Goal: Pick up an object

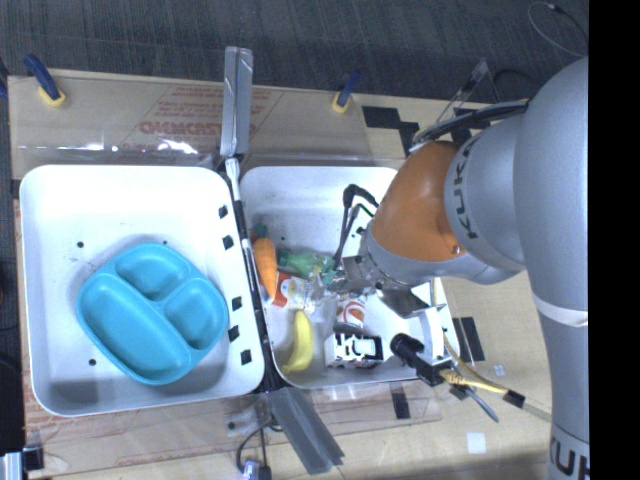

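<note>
the grey arm with its orange band (425,213) is reaching in from the right and bending down over the right-hand shallow white bin (300,183), its bulk covering most of that bin's right half. the tool (335,280) is sitting low among the clutter near the bin's middle; whether it is released or clenched cannot be told, since the wrist is hiding it.

the things to pick are crowding the right bin's left and front parts. an orange carrot-shaped toy (265,268) is lying along the left wall, a yellow banana (297,341) is lying just below it near the front corner, a green item (300,262) is lying beside the carrot, and a small red, white and black item (352,333) is sitting near the front wall. the pieces right under the wrist are too tangled to name. the back strip of this bin is lying bare.

the left-hand white bin (50,218) is holding a light blue divided plastic plate (150,310), tilted toward the front, with open floor all around it. both bins are resting on the brown counter (120,108), held by blue clamps (45,80) at the back edge.
</note>
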You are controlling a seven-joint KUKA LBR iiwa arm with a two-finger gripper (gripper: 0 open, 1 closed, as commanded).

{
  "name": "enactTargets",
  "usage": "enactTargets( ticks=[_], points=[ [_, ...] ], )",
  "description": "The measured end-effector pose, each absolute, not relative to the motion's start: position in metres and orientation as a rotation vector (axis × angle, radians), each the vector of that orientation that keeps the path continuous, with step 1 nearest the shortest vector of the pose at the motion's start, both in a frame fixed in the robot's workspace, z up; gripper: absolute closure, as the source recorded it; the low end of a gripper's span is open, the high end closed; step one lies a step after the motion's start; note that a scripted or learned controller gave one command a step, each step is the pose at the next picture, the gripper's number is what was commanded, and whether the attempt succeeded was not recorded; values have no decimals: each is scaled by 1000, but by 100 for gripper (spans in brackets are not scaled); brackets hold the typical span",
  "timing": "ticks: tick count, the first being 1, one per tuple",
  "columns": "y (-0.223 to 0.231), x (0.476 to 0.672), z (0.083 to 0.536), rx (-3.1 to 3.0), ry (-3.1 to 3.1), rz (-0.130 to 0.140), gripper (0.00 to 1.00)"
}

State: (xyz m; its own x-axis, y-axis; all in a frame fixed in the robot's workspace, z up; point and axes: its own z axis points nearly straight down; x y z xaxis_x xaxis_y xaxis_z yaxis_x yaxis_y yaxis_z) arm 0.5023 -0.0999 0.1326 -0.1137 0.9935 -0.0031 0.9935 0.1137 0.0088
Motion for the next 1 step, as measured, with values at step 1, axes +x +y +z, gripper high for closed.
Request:
enactTargets(
  ticks=[1],
  points=[
    [-100, 502, 133, 2085, 2338, 7, 0]
  ],
)
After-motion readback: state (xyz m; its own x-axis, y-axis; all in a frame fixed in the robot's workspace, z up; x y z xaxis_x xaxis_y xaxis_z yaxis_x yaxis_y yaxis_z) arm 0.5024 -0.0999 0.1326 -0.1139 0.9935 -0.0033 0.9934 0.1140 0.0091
